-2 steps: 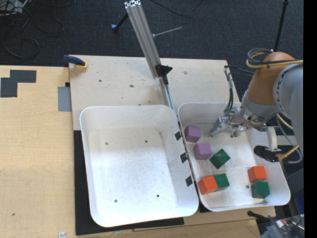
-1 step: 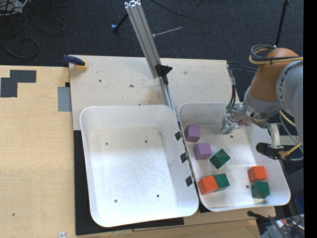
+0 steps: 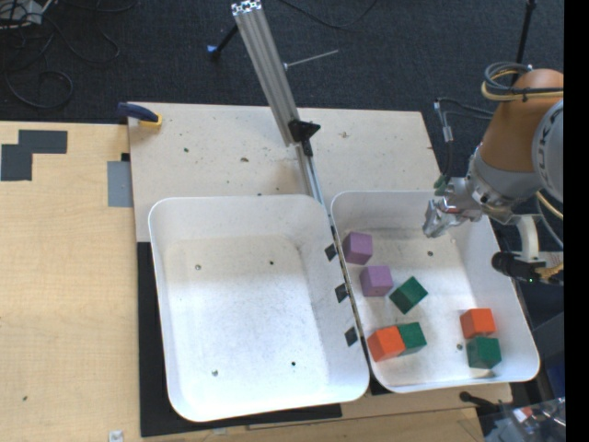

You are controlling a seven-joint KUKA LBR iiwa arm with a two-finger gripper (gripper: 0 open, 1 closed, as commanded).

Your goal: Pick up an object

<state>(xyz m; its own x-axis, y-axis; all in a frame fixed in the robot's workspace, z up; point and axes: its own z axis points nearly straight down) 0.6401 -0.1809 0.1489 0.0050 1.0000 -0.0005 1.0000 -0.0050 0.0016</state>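
Observation:
The right bin (image 3: 444,270) holds several small cubes. Two purple cubes (image 3: 358,246) (image 3: 375,280) lie near its left wall, and a green cube (image 3: 409,295) sits just right of the lower one. An orange cube (image 3: 386,343) touches a green cube (image 3: 412,336) at the front left. Another orange cube (image 3: 478,322) sits above a green cube (image 3: 483,351) at the front right. My gripper (image 3: 440,219) hangs over the bin's back part, right of the upper purple cube and apart from every cube. Nothing shows in it.
The left bin (image 3: 248,302) lies beside the right one, with black clips (image 3: 333,252) along the shared wall. A slanted aluminium bar (image 3: 271,72) rises behind the bins. A small blue and yellow tool (image 3: 140,113) lies at the board's back left corner.

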